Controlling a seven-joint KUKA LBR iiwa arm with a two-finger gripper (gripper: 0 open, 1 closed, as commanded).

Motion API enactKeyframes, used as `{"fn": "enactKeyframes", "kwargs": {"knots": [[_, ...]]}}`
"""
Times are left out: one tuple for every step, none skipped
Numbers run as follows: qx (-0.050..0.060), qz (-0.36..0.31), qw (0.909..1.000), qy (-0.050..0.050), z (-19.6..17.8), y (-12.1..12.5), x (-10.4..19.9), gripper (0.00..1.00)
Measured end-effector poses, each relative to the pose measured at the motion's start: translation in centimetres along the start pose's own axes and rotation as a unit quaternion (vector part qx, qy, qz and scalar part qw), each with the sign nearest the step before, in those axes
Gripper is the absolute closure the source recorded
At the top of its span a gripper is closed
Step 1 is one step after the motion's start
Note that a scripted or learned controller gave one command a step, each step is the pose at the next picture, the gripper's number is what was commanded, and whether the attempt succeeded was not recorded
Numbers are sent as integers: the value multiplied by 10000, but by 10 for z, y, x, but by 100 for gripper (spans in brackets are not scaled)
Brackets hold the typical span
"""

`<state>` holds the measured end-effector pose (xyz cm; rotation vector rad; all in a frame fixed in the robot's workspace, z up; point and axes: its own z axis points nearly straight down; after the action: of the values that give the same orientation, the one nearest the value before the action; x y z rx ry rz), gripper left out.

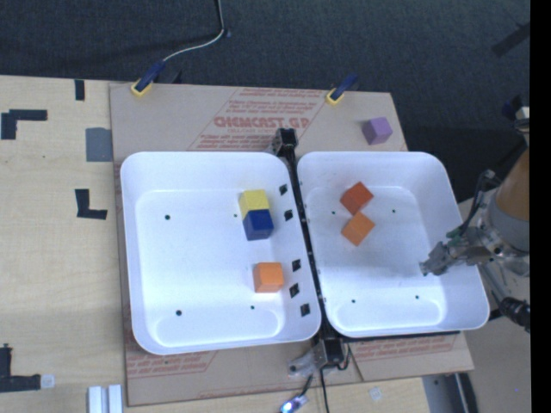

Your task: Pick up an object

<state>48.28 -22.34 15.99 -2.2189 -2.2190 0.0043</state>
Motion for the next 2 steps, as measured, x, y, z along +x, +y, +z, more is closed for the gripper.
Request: {"fn": "enactKeyframes", "kwargs": {"knots": [[15, -1, 10000, 10, 65, -1, 1, 100], [-126, -46, 9999, -37, -91, 98, 18, 100]]}}
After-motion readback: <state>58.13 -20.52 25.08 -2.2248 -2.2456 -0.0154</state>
